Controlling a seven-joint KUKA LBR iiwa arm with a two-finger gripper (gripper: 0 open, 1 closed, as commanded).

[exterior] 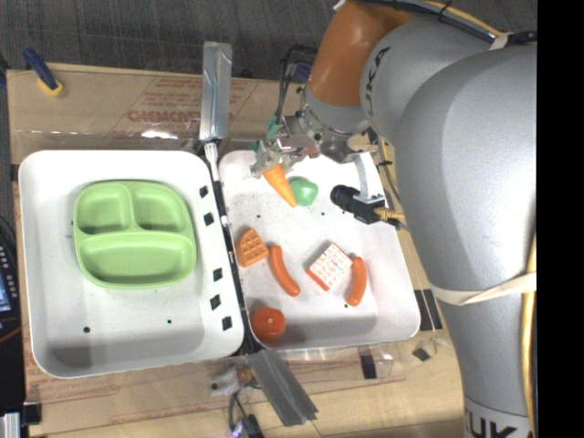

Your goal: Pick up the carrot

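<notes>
Overhead, arm (438, 135) angled down, fingers (270, 156) on carrot (279, 186)

Fixed overhead camera, slanted down on both bins (36, 245).

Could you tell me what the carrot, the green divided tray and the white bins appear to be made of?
The carrot looks like moulded plastic toy food: flat, even orange with a smooth taper. The green divided tray also looks plastic, matte pale green with soft rounded ridges. The white bins appear to be thin, slightly glossy plastic with rounded corners, though coated metal cannot be ruled out.
</notes>
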